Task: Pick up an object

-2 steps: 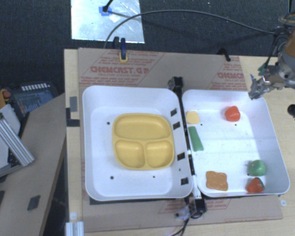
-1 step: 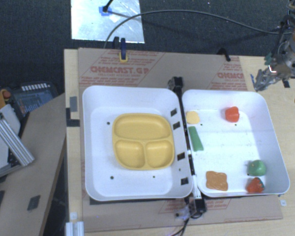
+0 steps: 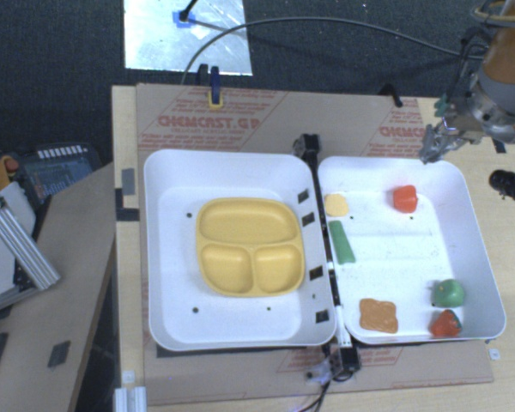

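Can't tell the tool's grip state; it hangs just past the right bin's far rim. The closest piece is the small red toy in that bin's far part. It's probably light, hard, slick plastic, so I'd pinch across its rounded middle.

2 white bins, 1 yellow tray, 6 small items in the right bin

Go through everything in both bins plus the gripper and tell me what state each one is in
gripper: above right bin's far rim, nothing held
yellow tray: flat in left bin
red piece: lying loose
green stick: lying flat
green ball: resting by red one
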Available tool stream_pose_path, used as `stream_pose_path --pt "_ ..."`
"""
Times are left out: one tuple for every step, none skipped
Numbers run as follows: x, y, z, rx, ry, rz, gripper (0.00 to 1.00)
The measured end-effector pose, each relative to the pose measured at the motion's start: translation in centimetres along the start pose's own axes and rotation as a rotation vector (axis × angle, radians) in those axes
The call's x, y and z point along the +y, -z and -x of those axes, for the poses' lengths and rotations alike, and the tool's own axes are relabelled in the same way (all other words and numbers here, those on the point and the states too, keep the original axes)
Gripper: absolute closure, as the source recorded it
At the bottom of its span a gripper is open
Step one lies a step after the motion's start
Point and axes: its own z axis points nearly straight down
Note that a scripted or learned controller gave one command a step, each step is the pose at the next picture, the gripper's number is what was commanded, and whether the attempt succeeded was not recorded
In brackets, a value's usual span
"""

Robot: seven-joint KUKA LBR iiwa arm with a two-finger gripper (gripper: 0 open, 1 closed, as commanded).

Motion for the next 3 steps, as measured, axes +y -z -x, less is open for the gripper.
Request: stream_pose_path --pt "-0.9 -1.4 -5.7 0.001 0.001 -0.002 1.0" --pt "-3.3 -2.0 -10.2 0.001 0.0 -0.002 1.0" --pt "-4.5 -1.7 -15.8 0.001 0.001 -0.002 1.0"
